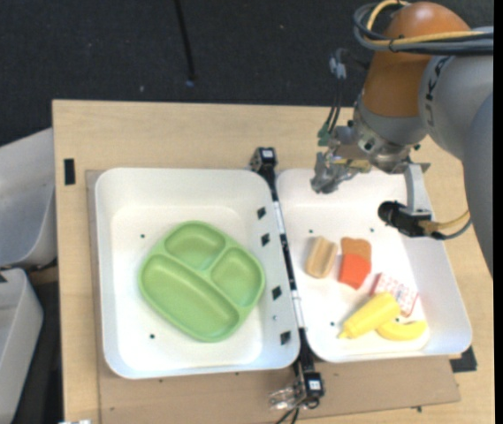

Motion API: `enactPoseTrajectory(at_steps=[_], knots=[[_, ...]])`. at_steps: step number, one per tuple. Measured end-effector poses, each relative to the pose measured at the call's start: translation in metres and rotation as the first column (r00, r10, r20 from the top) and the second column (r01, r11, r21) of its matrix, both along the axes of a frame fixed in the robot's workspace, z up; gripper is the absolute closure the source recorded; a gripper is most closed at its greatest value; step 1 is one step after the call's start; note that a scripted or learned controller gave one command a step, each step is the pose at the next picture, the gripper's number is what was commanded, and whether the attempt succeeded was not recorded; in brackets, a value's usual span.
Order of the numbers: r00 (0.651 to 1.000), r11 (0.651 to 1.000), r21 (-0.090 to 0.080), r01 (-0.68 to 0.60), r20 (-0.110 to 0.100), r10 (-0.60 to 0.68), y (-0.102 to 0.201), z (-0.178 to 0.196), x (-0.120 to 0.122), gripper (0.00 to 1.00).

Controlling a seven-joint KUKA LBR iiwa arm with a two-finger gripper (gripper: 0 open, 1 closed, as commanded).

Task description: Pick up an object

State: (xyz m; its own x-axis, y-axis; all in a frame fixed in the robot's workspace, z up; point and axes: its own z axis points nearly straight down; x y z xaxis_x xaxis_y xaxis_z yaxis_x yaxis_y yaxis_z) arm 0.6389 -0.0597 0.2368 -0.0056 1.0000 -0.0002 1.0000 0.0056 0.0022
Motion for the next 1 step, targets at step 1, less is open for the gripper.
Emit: enactPoseTrajectory(at_steps=[1], knots=[[1.0, 1.0, 0.0, 0.0, 0.0, 0.0, 0.0418, 0.0007, 0.0178, 1.0]])
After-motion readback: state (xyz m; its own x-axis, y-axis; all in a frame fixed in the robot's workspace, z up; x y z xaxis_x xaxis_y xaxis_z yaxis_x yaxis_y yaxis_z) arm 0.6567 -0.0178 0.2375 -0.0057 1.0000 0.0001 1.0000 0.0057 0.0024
